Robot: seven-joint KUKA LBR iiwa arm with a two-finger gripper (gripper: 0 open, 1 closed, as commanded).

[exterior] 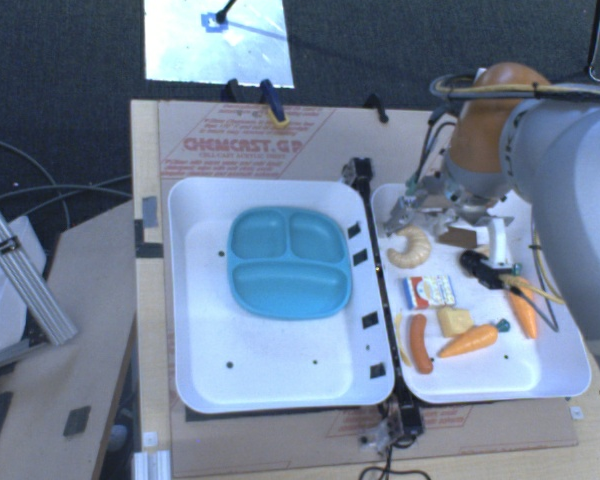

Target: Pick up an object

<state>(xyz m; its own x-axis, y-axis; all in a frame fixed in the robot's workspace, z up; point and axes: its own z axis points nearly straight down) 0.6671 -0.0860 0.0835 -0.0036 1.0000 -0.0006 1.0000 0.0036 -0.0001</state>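
Note:
My gripper [408, 214] hangs low over the back left corner of the right bin [555, 373], reaching in from the right under the grey arm and its orange band [490, 118]. A pale croissant [412, 248] lies just in front of and below the gripper, close to it; whether they touch cannot be told. Nothing shows between the gripper and the bin floor. Further forward lie a small red, white and blue carton [428, 291], a yellow cheese cube [454, 320], a red sausage [418, 343] and a carrot [470, 340]. A second carrot [523, 313] lies to the right.
A brown block [460, 236] sits right of the croissant, under the wrist. The left bin [205, 368] holds a blue divided plate [288, 263]. A black divider [375, 268] runs between the two bins.

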